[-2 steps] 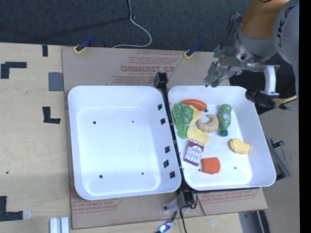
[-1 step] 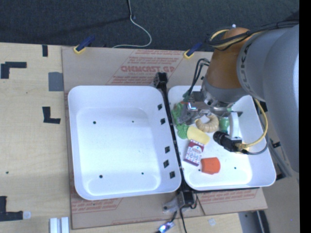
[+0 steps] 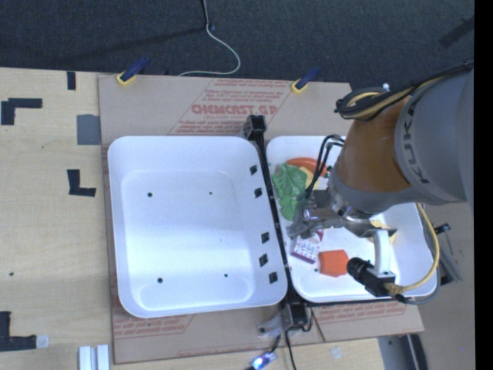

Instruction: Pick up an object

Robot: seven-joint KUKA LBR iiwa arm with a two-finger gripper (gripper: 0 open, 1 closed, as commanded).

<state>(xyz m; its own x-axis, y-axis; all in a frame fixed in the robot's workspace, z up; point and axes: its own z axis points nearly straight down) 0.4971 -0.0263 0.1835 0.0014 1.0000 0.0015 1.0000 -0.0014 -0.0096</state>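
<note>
Camera view shows my hand [image 3: 305,223] low in the right bin [image 3: 412,287] over the green item [image 3: 289,185], its opening unclear.

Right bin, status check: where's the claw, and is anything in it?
Claw low over right bin, fingers unclear. Nothing seen gripped. Green object, orange block, patterned card crowded close beneath. Arm hides the bin's middle.

Bright even overhead light, soft shadows, slightly blurry

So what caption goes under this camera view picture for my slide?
Robot arm's pincer reaches into the right bin among a green thing, orange block and small packet.
</note>
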